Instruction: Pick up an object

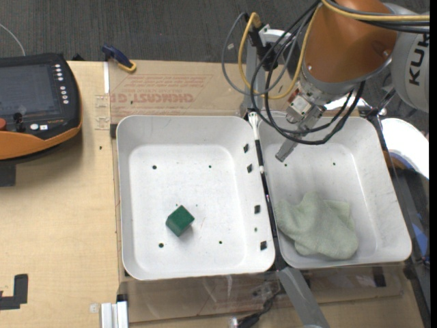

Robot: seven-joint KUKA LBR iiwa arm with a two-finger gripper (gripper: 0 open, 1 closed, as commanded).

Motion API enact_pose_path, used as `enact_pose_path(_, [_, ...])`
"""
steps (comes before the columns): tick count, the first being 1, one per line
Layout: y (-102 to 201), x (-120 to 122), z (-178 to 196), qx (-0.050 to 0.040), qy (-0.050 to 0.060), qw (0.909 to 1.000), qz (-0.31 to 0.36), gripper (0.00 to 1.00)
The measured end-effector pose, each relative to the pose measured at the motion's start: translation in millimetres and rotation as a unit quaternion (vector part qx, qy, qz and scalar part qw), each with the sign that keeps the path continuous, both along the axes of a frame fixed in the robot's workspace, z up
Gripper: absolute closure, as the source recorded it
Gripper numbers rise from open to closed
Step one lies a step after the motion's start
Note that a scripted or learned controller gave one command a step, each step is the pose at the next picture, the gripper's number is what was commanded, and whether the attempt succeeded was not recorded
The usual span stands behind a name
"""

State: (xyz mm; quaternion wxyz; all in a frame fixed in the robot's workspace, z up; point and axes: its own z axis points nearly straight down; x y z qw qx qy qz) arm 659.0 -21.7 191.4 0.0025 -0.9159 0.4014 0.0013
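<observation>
Small green cube (180, 220) sits in the left white bin (136, 203), light and rigid (best pinched across flat opposite faces); the claw (300, 118) hovers above the right bin (372, 156), its state unclear.

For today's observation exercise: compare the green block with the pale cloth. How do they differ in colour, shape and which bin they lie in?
The green block is dark green; the pale cloth is a washed-out greenish white. The block is a small, hard-edged cube; the cloth is a larger, crumpled, shapeless heap. The block lies in the left bin, the cloth in the right bin, toward its near edge. Both rest on a bin floor, apart from the gripper.
</observation>
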Motion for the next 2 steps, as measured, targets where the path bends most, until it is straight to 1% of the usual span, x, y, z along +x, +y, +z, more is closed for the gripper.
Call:
enact_pose_path(1, [2.5,0.0,0.6,-0.0003,-0.001,0.9879,0.155,0.0])
enact_pose_path(2, [44.7,0.0,24.4,-0.0008,-0.002,0.956,0.293,0.0])
